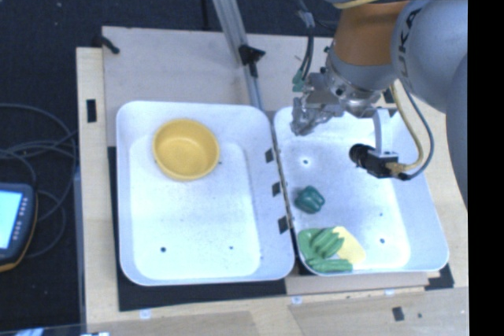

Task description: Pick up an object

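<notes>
In the right bin [409, 224] lie a dark green pepper-like piece [309, 200] near the left wall and a light green bunch [321, 241] resting on a yellow piece [347, 245] at the front. A yellow bowl [186, 149] sits in the left bin [197, 240]. My gripper [303, 124] hangs over the back left corner of the right bin, well behind the green pieces. Nothing shows between its fingers.
A slanted metal rail [228, 20] rises behind the bins, close to the gripper's left. A black cable fitting [374, 160] hangs from the arm over the right bin. A handheld screen [12, 220] lies off the bench at the left.
</notes>
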You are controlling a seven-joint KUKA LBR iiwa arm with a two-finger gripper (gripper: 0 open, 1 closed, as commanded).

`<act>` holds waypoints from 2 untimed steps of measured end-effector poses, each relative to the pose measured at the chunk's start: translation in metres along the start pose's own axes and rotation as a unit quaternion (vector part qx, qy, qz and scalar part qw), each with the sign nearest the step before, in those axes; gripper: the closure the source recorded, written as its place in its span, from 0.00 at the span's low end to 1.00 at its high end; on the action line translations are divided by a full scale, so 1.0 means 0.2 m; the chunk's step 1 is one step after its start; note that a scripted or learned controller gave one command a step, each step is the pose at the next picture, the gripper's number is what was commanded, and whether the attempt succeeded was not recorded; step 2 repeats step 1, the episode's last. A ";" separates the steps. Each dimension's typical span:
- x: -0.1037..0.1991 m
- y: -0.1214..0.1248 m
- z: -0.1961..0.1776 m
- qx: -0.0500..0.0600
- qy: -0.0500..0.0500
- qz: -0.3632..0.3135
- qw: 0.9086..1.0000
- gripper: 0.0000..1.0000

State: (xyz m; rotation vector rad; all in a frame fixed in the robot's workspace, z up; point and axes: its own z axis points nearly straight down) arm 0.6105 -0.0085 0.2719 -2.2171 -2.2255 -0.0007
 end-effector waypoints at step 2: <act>0.25 0.12 0.10 0.001 0.000 0.001 1.000 1.00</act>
